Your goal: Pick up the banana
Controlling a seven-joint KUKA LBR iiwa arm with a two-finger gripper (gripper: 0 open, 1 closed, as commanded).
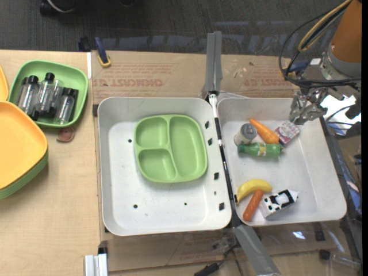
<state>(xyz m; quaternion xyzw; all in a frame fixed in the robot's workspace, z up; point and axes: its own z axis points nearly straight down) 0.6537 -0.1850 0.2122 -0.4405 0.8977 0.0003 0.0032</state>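
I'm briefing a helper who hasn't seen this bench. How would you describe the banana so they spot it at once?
Look in the right white bin, near its front-left corner. The banana lies there, a short curved yellow fruit. An orange carrot lies just below it and a black-and-white carton to its right; it is that bin's only yellow thing.

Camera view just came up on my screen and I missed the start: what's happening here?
A grey robot arm is after the banana, which lies near the front of the right bin, touching an orange carrot. The claw hangs over the bin's far right corner, beside a small pink packet, well away from the banana. The left bin holds a green divided plate.
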